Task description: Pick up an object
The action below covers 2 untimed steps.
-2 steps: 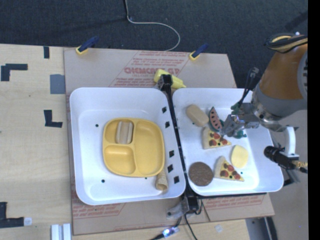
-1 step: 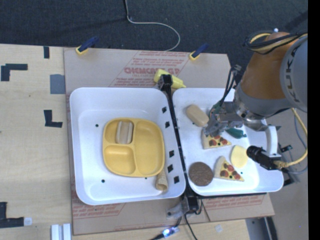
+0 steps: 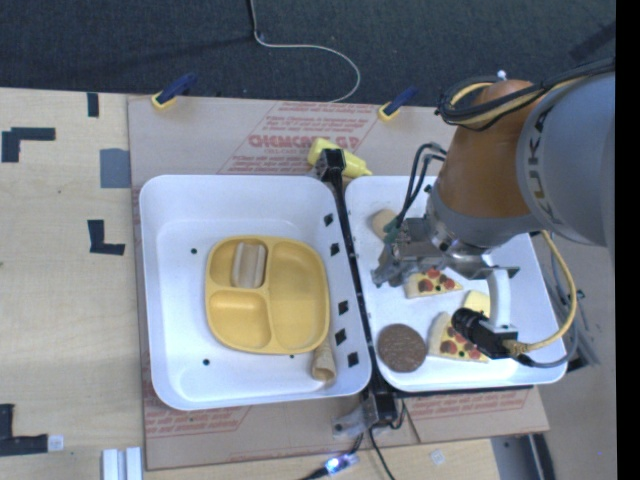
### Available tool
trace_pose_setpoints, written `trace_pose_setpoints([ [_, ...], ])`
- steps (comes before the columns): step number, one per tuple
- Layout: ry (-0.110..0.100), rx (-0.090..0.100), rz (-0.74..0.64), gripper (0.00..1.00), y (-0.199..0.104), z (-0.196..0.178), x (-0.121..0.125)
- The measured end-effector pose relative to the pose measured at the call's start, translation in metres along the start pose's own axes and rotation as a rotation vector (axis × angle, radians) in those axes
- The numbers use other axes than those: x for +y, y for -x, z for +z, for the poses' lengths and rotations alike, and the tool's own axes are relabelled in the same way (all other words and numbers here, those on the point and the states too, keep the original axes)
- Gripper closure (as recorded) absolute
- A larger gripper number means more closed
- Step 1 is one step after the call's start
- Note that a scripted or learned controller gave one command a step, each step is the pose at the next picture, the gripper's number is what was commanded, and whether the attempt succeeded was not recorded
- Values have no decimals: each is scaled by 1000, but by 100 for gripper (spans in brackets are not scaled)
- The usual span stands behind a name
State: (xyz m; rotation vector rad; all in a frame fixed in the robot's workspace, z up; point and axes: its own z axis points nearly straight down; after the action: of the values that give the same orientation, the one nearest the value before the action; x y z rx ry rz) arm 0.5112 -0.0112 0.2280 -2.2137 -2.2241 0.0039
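**Arm low over the crowded right bin**

The right bin [image 3: 545, 373] leaves little free floor: pizza slice [image 3: 432, 284], second slice [image 3: 458, 340] and brown cookie [image 3: 402, 347] lie close together (the slice just beside the tool). The arm [image 3: 500, 163] leans in, gripper [image 3: 392, 264] down near the divider; whether it holds anything, I cannot tell.

A robotics lab bench, by every sign: a plywood top [image 3: 60, 298] marked with black tape, a cardboard sheet [image 3: 290, 140] held by blue-and-yellow clamps [image 3: 174, 89], two white bins [image 3: 160, 268] (toy food inside), loose cable [image 3: 300, 43] on dark carpet at the far side.
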Motion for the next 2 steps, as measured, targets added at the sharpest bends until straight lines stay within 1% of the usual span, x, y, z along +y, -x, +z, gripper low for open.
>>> trace_pose_setpoints([
  [1, 2, 0, -2, 100, -49, -6, 0],
  [2, 0, -1, -1, 100, -98, 12, 3],
])
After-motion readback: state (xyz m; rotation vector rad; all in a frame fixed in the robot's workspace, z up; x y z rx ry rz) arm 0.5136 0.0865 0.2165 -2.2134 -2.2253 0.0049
